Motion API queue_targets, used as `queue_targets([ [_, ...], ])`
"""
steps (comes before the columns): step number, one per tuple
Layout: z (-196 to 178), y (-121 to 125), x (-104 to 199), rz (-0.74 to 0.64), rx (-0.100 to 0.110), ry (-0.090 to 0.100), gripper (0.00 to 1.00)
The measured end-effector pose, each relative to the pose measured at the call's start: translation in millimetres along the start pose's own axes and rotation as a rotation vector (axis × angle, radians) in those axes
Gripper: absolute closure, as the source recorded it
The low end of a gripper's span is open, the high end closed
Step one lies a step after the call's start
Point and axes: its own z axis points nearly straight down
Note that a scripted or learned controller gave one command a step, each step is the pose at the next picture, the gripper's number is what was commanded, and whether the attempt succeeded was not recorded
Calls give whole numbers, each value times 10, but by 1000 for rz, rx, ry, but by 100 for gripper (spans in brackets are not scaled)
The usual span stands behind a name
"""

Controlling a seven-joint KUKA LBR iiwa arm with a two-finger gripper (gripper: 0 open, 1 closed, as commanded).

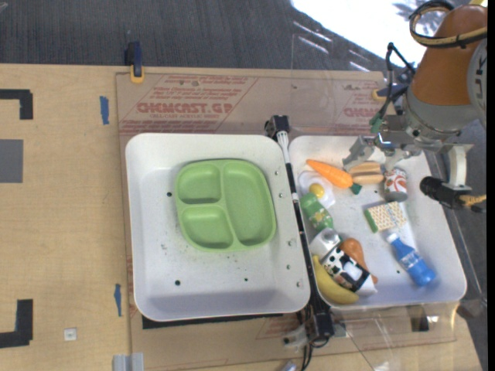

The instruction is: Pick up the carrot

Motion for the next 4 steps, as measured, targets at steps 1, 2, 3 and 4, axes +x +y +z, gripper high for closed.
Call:
queue_targets([
  [1,1115,165,50,247,-9,-1,0],
  [2,1213,501,-549,449,55,31,0],
  [3,1199,438,-623,437,33,52,0],
  [4,1197,439,-711,247,55,67,0],
])
